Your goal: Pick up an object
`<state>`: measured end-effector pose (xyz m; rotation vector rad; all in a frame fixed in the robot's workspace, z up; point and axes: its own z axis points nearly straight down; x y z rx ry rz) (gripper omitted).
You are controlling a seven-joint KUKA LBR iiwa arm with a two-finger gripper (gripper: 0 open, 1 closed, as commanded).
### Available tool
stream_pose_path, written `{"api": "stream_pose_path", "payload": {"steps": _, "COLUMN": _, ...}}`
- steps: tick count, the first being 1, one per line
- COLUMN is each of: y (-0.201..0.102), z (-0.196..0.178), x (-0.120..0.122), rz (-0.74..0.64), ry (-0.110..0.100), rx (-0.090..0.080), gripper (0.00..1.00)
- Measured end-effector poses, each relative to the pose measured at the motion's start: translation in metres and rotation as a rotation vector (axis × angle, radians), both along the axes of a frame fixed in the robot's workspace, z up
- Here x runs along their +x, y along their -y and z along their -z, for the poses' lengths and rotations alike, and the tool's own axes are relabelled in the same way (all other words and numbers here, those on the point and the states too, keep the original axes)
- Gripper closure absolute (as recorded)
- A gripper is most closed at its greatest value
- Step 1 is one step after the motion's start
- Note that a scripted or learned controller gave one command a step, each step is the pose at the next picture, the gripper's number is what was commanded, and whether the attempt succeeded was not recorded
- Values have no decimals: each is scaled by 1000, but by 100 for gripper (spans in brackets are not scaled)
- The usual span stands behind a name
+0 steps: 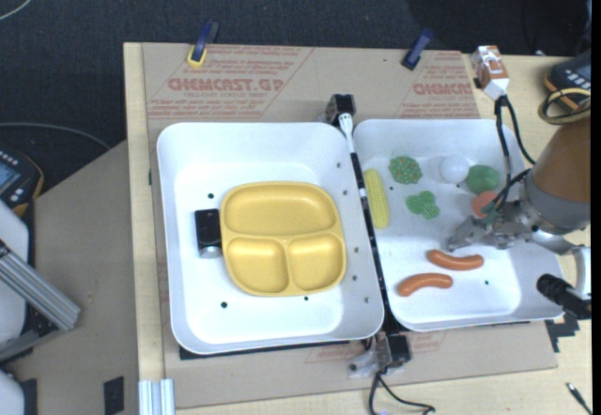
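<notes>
The right bin point(498, 308) holds several toy foods. A yellow corn cob point(376, 197) lies along its left wall, with a green leafy piece point(405, 169) and a green broccoli piece point(423, 205) beside it. A white ball point(454, 169) and a green round piece point(485, 178) sit at the back, next to a small orange-red piece point(480, 204). Two orange sausages lie in front, one point(455, 260) just under the gripper and one point(423, 284) nearer the front. My gripper point(462, 238) is low over the bin's right half, just above the upper sausage, pointing left.
The left bin point(178, 160) holds a yellow divided plate point(282, 237) with a small black block point(208, 229) at its left. A black cable point(512, 155) runs over the right bin's back edge to the arm. Clamps sit on the board's far edge.
</notes>
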<state>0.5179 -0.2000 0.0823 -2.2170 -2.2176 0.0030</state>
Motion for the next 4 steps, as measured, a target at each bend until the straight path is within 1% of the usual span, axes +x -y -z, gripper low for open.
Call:
{"api": "stream_pose_path", "payload": {"steps": 1, "y": 1, "z": -13, "x": 1, "rz": 0, "ry": 6, "rx": -3, "gripper": 100}}
{"api": "stream_pose_path", "payload": {"steps": 2, "y": 10, "z": -71, "x": -2, "rz": 2, "ry": 10, "rx": -6, "gripper": 100}}
{"api": "stream_pose_path", "payload": {"steps": 3, "y": 8, "z": -115, "x": -5, "rz": -1, "ry": 11, "rx": -6, "gripper": 100}}
{"api": "stream_pose_path", "payload": {"steps": 4, "y": 8, "z": -145, "x": -4, "rz": -1, "ry": 12, "rx": -6, "gripper": 100}}
